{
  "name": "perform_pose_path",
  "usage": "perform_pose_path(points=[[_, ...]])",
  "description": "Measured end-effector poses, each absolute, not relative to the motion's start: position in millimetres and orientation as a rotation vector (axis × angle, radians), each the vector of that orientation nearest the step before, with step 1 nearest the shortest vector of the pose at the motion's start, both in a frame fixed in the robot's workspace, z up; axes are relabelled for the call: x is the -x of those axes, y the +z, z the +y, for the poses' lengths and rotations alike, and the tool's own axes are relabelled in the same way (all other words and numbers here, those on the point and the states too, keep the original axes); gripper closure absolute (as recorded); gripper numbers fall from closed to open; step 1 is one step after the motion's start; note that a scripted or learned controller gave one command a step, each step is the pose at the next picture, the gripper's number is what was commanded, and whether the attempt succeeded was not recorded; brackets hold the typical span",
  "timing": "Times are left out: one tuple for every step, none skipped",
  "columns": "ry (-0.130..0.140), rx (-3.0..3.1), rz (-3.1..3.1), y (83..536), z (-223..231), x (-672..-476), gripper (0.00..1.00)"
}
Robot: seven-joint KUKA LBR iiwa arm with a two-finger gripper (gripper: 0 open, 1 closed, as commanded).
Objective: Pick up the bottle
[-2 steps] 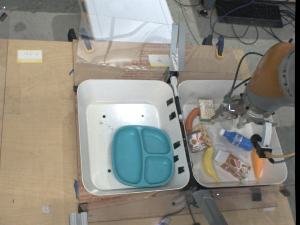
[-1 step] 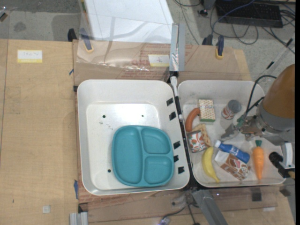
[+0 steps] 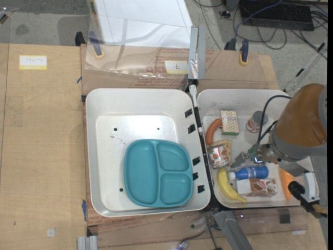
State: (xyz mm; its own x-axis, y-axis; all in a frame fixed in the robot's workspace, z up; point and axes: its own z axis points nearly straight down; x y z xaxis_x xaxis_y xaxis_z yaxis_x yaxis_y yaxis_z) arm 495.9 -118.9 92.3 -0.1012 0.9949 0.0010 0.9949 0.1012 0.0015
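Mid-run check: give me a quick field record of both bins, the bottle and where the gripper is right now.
left bin: holds a teal divided plate
right bin: holds the small items
bottle: blue and white, lying on its side near the front of the right bin
near bottle: banana to its left, flat packet just in front
other items: sausage, small box, can
gripper: low over the right bin, just behind the bottle
grasp: fingers not clear enough to judge
arm: covers the right part of that bin

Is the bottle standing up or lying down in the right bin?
Lying down: the bottle rests on its side, white cap end toward the banana, beside the claw.
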Motion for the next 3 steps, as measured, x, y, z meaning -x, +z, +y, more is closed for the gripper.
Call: perform_pose_path(points=[[0.005,-2.116,2.316,102.6,-124.1,-495.9,1.00],[0.003,-1.950,2.461,191.7,-29.4,-488.3,1.00],[0.003,-1.951,2.460,191.6,-29.9,-488.2,0.00]])
